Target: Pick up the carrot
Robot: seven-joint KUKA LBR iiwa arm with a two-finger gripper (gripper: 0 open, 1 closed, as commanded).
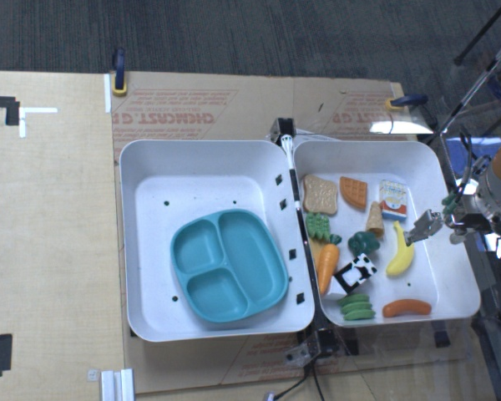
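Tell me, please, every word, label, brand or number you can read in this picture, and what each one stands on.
Red print on the cardboard sheet under the bins, left patch: upside down and blurred, not readable with certainty.
Red print on the same cardboard, right patch above the right bin: too blurred to read.
Small carton in the right bin: printed label, too small to read.
Black-and-white block: a pattern, no letters.

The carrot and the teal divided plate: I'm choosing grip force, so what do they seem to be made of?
The carrot looks like a moulded plastic toy: even, saturated orange with a flat green top, no natural texture. Whether it is hard or soft is unclear. The teal divided plate looks like rigid plastic with a smooth, slightly glossy finish, judging by its uniform colour and rounded moulded compartment ridges.
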